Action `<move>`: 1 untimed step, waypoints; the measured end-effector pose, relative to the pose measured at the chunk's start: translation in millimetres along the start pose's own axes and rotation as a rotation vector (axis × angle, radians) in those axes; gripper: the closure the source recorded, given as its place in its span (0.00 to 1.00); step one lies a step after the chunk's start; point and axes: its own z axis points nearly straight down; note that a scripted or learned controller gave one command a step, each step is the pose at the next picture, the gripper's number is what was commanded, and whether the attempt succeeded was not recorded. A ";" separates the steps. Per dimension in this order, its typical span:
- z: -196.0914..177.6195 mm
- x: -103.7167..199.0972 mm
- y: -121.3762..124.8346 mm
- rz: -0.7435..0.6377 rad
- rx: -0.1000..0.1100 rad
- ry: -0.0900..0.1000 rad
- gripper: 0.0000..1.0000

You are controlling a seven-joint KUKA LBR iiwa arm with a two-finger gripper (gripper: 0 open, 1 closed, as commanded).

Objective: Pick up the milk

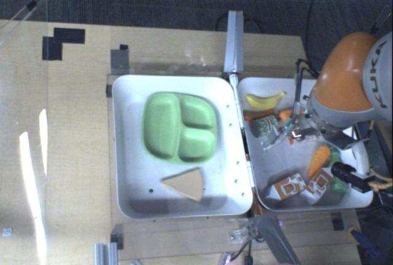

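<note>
Overhead slanted view of the bench with two white bins side by side. The left bin (pixel 123 153) holds a green divided plate (pixel 180 127) and, below it, a tan wedge-shaped piece (pixel 186 183). The right bin (pixel 270 203) holds a banana (pixel 264 99) at its top, a carrot (pixel 317 160) toward the right, and the milk (pixel 301 186), a small patterned carton lying on its side along the lower edge of the bin. The arm (pixel 350 83), grey with an orange band, enters from the right, and its gripper (pixel 293 132) sits low over the upper middle of the right bin, just beside a small green-and-red labelled item (pixel 265 125). The milk lies below the gripper, apart from it, with bare bin floor between them. Whether the gripper is spread or closed cannot be told, nor whether it grips anything; the carton is plainly not in its grasp.
</note>
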 end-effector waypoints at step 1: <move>94.8 -22.3 -42.2 -0.094 -0.007 -0.003 0.00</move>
